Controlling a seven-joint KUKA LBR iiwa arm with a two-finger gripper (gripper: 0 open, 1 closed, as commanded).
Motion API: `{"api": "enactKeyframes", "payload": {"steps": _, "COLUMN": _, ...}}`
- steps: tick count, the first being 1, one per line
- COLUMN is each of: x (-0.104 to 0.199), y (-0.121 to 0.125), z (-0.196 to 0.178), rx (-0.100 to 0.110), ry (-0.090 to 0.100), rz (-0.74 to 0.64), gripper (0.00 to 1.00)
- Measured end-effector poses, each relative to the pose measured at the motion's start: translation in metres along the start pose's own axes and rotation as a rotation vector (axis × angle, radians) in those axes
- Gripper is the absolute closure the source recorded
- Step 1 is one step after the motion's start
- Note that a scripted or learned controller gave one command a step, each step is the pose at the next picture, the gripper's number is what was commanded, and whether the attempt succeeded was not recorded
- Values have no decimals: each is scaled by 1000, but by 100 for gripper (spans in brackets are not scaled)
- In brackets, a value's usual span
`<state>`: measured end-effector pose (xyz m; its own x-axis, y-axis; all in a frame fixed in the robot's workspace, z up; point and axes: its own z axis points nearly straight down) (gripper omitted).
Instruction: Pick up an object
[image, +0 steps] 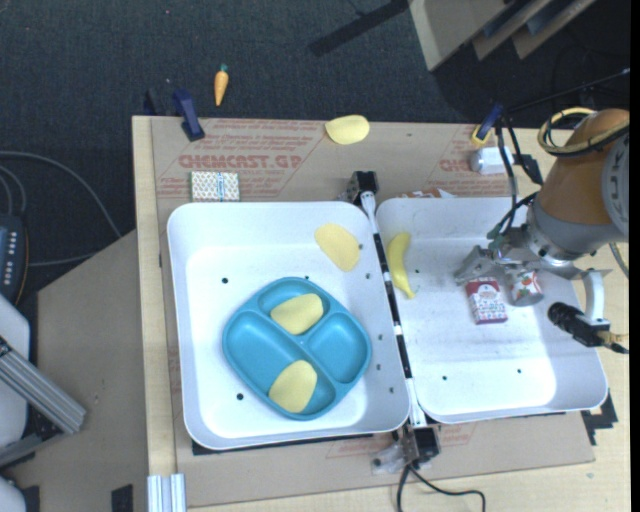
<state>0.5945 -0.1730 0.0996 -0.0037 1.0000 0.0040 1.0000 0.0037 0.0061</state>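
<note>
**End effector low over the red packet in the right bin**

At the bottom of the frame the left bin (190, 300) holds a blue divided tray (340, 350). Two yellow pieces lie in its compartments, one in the lower compartment (294, 385) and one in the upper (297, 313). I think they are sorted there so that they do not slide.

Higher, a third yellow piece (338, 246) lies loose on the white floor of this bin. A yellow banana-like piece (400, 264) lies in the right bin (480, 395), just beside the wall shared by both bins.

In the middle right, a red and white packet (487, 301) lies flat. The end effector (508, 268) hangs just above its upper end, probably because the packet is the target. The metal parts overlap there, so I cannot tell its state, and nothing looks lifted.

At the top, on the bare surface (270, 150), rest one more yellow piece (347, 129) and a small patterned packet (215, 185). The arm is cut by the frame edge on the right.
</note>
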Motion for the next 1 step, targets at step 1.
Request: {"api": "enactKeyframes", "payload": {"steps": 1, "x": -1, "y": -1, "z": -9, "rx": 1, "ry": -3, "rz": 2, "gripper": 100}}
